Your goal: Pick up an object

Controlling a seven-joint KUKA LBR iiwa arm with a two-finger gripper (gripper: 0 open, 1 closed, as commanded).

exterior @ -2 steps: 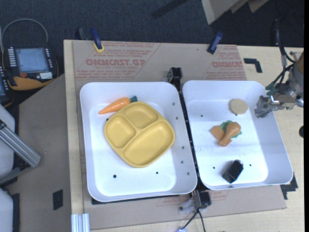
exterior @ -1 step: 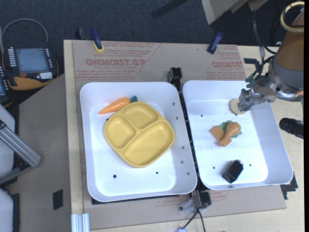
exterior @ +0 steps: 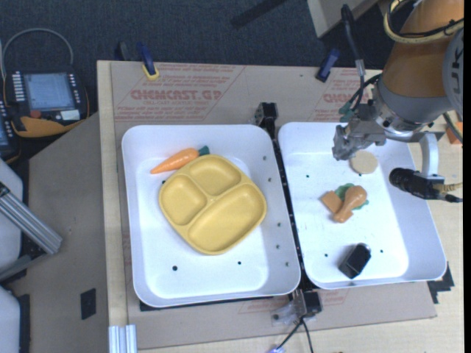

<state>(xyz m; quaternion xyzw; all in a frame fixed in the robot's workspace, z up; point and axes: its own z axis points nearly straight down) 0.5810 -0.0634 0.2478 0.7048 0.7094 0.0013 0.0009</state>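
Note:
The right bin (exterior: pixel 316 256) holds a round beige cookie-like disc (exterior: pixel 364 164), an orange toy drumstick on a green leaf (exterior: pixel 346 201) and a small black block (exterior: pixel 355 260). My gripper (exterior: pixel 346 149) hangs over the bin's upper part, just left of the beige disc and above the drumstick. Nothing shows between its fingers. In the left bin (exterior: pixel 140 219) lie a yellow divided plate (exterior: pixel 213 203) and an orange toy carrot (exterior: pixel 175 160) along the plate's upper left edge.
A black clamp (exterior: pixel 266 114) sits at the top of the seam between the bins. A black cylinder (exterior: pixel 412 182) juts in at the right bin's right rim. A handheld pendant (exterior: pixel 45 98) lies off the bench at the left.

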